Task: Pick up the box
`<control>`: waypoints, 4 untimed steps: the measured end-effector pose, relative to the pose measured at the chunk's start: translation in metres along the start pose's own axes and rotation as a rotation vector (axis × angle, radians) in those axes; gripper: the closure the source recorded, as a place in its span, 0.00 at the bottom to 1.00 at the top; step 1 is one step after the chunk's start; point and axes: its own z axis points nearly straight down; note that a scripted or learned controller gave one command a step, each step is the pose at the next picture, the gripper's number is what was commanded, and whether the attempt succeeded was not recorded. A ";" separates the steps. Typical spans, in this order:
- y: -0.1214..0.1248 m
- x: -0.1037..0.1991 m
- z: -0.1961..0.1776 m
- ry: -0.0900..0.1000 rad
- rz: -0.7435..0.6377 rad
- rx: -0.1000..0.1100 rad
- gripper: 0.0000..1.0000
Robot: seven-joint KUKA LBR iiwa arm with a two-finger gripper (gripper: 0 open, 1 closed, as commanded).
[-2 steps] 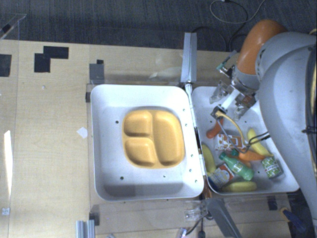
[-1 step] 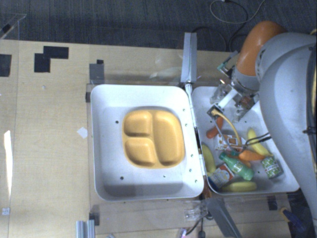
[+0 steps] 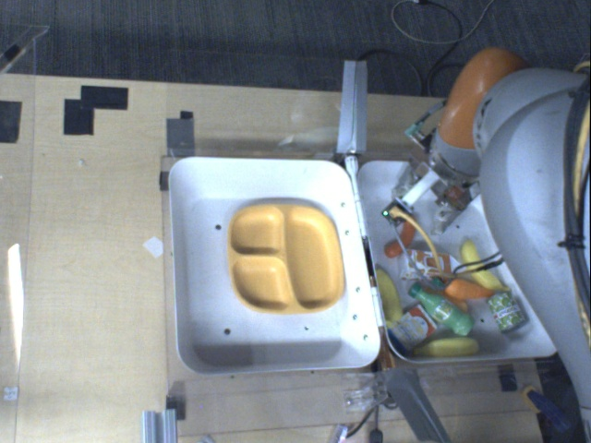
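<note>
The arm [image 3: 531, 192] reaches in from the right and hangs over the right bin [image 3: 369, 178], covering much of that bin's right side. Its gripper [image 3: 434, 190] sits above the bin's upper half, near the back edge, and whether its jaws are open or closed cannot be told from here. Nothing can be seen between them.

The box [image 3: 427, 264], a small carton with red and white print, lies near the middle of the right bin, below the gripper and apart from it. Around it is a heap of small things: a green bottle [image 3: 443, 308] just below it, an orange carrot [image 3: 466, 290] to its right, a green can [image 3: 506, 310] toward the bin's lower right corner, and a yellow banana [image 3: 447, 347] along the front edge.

The left bin [image 3: 199, 247] holds a yellow tray [image 3: 286, 255] with three compartments, lying at its middle.
</note>
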 end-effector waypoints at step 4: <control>0.079 -0.077 0.008 0.007 0.172 -0.007 1.00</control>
